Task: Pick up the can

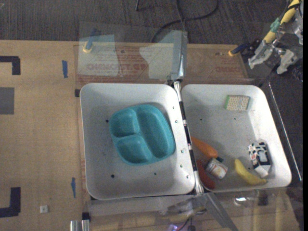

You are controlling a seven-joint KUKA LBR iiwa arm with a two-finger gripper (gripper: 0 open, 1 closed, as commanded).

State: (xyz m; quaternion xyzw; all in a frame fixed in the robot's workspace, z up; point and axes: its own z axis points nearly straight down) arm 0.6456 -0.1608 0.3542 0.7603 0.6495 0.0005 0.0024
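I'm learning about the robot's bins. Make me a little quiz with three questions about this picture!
1. True or false: the teal divided plate lies in the left bin.
2. Which thing lies right beside the can in the right bin? A) the banana B) the sponge C) a blue cup
3. Fill in: the claw is up at the picture's top ____ corner, outside both bins.

Key: 1 true. 2 A; the sponge is at the far end of the bin. 3 right.
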